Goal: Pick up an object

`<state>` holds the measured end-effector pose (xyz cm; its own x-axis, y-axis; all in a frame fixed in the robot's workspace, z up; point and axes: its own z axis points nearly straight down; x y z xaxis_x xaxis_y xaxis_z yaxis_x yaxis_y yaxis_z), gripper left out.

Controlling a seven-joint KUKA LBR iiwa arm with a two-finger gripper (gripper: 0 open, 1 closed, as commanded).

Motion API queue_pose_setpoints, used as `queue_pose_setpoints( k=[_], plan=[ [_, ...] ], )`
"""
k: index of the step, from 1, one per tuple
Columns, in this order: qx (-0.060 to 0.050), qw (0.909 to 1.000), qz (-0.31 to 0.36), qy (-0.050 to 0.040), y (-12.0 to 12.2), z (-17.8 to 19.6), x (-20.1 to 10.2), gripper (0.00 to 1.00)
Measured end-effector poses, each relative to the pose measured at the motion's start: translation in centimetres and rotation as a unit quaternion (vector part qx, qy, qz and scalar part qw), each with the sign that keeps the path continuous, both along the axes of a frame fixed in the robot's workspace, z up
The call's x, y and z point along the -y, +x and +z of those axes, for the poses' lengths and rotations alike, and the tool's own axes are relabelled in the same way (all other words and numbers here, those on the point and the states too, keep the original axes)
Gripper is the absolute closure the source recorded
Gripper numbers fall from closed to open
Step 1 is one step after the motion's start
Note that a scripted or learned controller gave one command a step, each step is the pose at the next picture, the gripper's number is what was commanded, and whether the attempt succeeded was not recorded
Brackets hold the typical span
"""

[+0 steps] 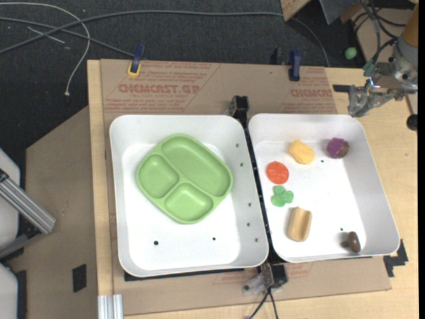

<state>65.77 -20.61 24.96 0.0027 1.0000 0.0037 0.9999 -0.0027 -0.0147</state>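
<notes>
six objects in right bin (pixel 372 178) | purple piece (pixel 337 147) nearest, just down-left of gripper (pixel 362 102) | grip state: cannot tell

You see a light green divided plate (pixel 184 177) in the left white bin (pixel 126 198); the right bin (pixel 372 178) holds yellow (pixel 302 153), purple (pixel 337 147), orange-red (pixel 277 173), green (pixel 282 196), tan (pixel 299 224) and brown (pixel 351 242) pieces.
</notes>
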Motion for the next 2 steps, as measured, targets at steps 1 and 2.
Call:
queue_pose_setpoints(
  k=[1, 2],
  plan=[
    [0.007, 1.0, 0.002, -0.0017, 0.2, 0.9, -0.1, 0.0],
    [0.004, 1.0, 0.001, -0.0013, 0.1, -5.0, 0.6, 0.0]
  ],
)
